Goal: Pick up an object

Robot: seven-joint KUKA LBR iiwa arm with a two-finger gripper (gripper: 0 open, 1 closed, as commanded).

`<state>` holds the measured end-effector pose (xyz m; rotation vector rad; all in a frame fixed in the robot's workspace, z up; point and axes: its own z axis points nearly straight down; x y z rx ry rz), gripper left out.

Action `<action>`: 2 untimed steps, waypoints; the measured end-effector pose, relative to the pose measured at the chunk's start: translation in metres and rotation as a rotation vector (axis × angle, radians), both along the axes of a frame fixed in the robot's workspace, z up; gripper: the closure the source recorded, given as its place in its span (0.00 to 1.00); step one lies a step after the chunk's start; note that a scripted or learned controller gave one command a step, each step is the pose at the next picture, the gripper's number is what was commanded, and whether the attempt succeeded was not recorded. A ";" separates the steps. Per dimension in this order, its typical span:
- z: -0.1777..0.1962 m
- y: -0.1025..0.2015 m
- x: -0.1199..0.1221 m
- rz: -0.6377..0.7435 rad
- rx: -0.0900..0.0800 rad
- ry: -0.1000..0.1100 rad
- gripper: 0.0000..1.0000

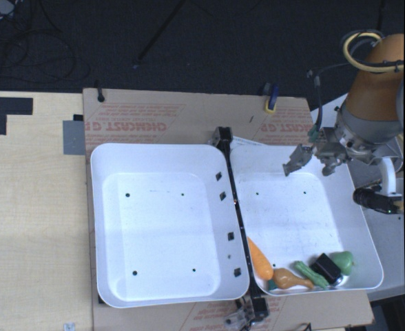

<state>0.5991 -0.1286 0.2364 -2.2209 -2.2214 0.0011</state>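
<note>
Orange carrot-shaped toy [259, 258] lies tilted in the right white plastic bin's [306, 167] near corner, beside one tan piece [289, 277], one green piece [343, 260] and one black block [326, 267]. Farther back, the grey pincer [311, 161] hangs spread open over that bin, gripping nothing.

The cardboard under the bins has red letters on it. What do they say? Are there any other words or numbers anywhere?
"CHEMCAST GP": red print on the cardboard, upside down from this view, behind the left bin.
More red print, partly hidden, on the cardboard behind the right bin: too cut off to read.
Red print on the cardboard's front edge: too small to read.
No other words or numbers can be read.
</note>
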 end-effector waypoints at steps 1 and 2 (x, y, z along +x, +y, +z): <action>0.145 -0.027 0.048 0.003 -0.005 -0.016 0.00; 0.145 -0.025 0.045 0.008 -0.002 0.002 1.00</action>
